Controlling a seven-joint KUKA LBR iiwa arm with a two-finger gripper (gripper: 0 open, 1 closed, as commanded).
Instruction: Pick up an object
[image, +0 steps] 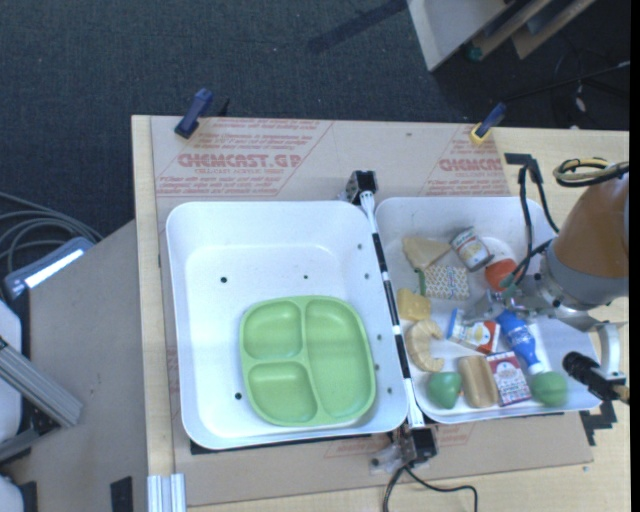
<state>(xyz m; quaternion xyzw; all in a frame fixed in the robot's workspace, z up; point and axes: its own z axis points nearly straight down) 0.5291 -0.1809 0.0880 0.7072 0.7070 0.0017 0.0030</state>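
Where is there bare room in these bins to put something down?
Left white bin: bare floor behind and left of the green divided plate. Right white bin: crowded with small items, the grey arm over it; a bare strip along its back wall.

Two shallow white plastic bins sat side by side: the left bin (200, 240) and the right bin (420, 215). The left one held one light green divided plastic tray (305, 360) with three compartments. The right one held a crowded pile, including two round green balls (444, 388) (549, 389), one blue-and-white bottle (519, 338) and one small metal can (467, 246).
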